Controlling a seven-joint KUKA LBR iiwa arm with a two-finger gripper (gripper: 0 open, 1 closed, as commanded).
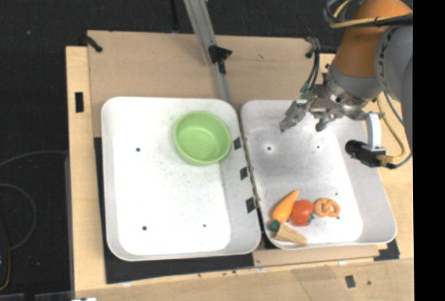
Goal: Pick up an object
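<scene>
A: What is there to pick up?

B: 4 small things sit clustered at the lower edge of the right bin (361, 213), lower right of the frame: an orange carrot (284, 206) lying at a slant, a red tomato (302, 213) touching it, a brown pretzel (327, 207) just beside the tomato, and a tan cone-shaped piece (288, 235) below the carrot, near the bin's rim. A light green bowl (202, 137) stands upright in the upper part of the left bin (139, 209).

A: And the gripper?

B: The gripper (304, 121) hangs over the upper part of the right bin, well apart from the cluster. Its 2 fingers (288, 119) are spread apart with nothing between them.

A: Any writing or labels?

B: None that I can read on the objects, the bins or the tan surface (139, 63).
</scene>
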